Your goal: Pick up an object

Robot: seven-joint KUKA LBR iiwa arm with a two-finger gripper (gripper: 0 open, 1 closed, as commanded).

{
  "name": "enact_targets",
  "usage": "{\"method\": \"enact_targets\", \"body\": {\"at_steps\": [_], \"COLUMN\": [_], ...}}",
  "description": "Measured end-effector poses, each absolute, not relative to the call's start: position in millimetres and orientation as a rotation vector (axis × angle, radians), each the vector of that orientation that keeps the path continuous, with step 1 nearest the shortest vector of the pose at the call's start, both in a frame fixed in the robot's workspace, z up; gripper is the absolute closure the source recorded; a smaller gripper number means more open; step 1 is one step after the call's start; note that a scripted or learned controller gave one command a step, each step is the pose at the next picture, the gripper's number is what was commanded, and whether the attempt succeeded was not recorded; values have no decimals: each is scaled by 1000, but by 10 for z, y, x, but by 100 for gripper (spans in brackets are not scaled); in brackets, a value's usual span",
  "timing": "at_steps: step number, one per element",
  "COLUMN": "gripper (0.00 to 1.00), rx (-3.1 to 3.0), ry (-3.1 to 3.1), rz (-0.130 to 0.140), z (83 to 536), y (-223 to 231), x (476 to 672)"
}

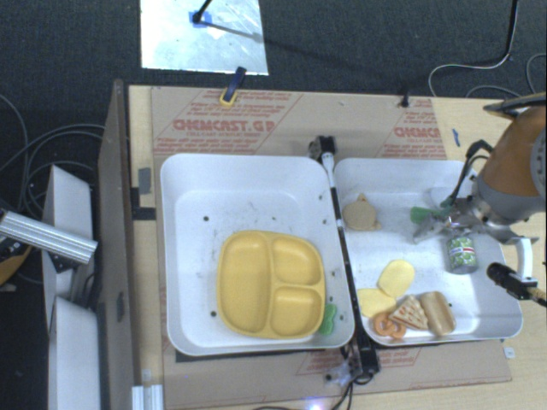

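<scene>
My gripper (pixel 450 220) hangs over the right side of the right bin (pixel 487 327), below the arm's orange band (pixel 513 156). A small grey jar with a green label (pixel 462 253) stands just under and in front of the gripper, touching or nearly touching it. A green piece (pixel 420 214) lies just left of the gripper. Further left in the same bin rests a tan cookie-shaped toy (pixel 361 214). Near the front lie two yellow discs (pixel 396 276), a toast wedge (pixel 411 313), a brown bun (pixel 438 312) and an orange pretzel (pixel 388 325).
The left bin (pixel 197 186) holds a yellow divided plate (pixel 271 282), with a small green piece (pixel 330 318) at its right edge. A dark ridge (pixel 338 229) separates the bins. Cables (pixel 479 67) trail on the floor behind the bench.
</scene>
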State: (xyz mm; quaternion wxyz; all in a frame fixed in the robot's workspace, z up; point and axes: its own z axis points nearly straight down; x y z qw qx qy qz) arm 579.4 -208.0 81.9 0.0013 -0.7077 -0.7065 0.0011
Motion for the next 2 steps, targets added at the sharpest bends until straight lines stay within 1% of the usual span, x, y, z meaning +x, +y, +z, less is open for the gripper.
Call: {"method": "enact_targets", "body": {"at_steps": [1, 2], "gripper": [0, 0], "rx": [-2219, -2207], "ry": [-2233, -2189], "rz": [-6, 63], "z": [858, 814], "y": [-2028, -1617], "x": [6408, 6578]}}
